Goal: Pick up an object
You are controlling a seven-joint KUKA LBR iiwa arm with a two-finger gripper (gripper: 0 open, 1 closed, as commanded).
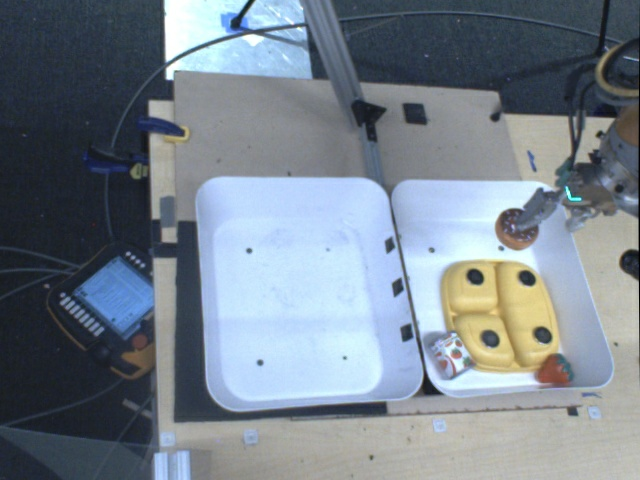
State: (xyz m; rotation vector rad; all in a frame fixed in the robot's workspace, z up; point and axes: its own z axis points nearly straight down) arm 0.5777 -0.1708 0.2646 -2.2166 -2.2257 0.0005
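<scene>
Dark carpet surrounds a tan bench [300, 128] on which two shallow white bins are set side by side. One bin, the left bin [290, 288], is seen with a bare floor; the other, the right bin [585, 288], is seen to hold a yellow four-lobed block [500, 315], a small red-and-white printed can [451, 354] touching the block's lower left corner, and a red strawberry-like piece [555, 370] at the lower right corner. The gripper [535, 213] is reached in from the right, above the bin's upper right area, and a small brown, doughnut-like object [517, 228] is seen at its tip; whether the fingers are closed on it or merely beside it cannot be told. A slip is judged possible if the round object is caught only at its edge. No lettering can be read; the can's print is too small. A handheld pendant [105, 303] with a lit screen is laid on the floor at left.
</scene>
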